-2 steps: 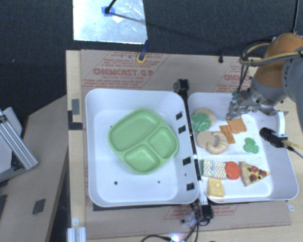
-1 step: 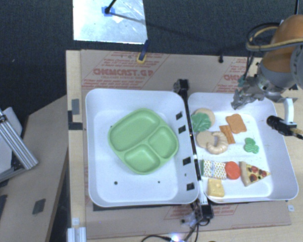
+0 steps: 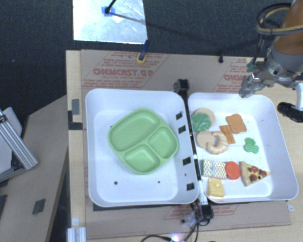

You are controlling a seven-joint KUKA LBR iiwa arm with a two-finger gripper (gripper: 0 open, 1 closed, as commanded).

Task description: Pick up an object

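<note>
The table (image 3: 50,135) carries two shallow white bins set side by side, touching along a dark centre divider. The left bin (image 3: 98,185) holds one green divided plate (image 3: 143,141) with three compartments, lying flat near the bin's middle.

The right bin (image 3: 280,150) holds the candidate objects, all toy food items lying flat on its floor:
- a green leafy piece (image 3: 202,120) at the upper left, just beside the divider;
- a tan pretzel (image 3: 213,141) directly below it, touching or overlapping its lower edge;
- an orange toast-shaped piece (image 3: 236,123) near the bin's upper middle, with a narrow orange strip (image 3: 227,134) just beside it;
- a small green piece (image 3: 251,145) toward the right wall;
- a checkered wafer (image 3: 214,169), a red round piece (image 3: 233,170) and a pizza slice (image 3: 253,174) in a row across the lower part;
- a yellow cheese block (image 3: 215,188) at the lower left corner.

The items lie close together, and several touch their neighbours.

The gripper (image 3: 246,89) sits at the upper right, above the far rim of the right bin and well apart from every item. Nothing is seen between its fingers. Whether the fingers are spread or closed cannot be told at this angle.
</note>
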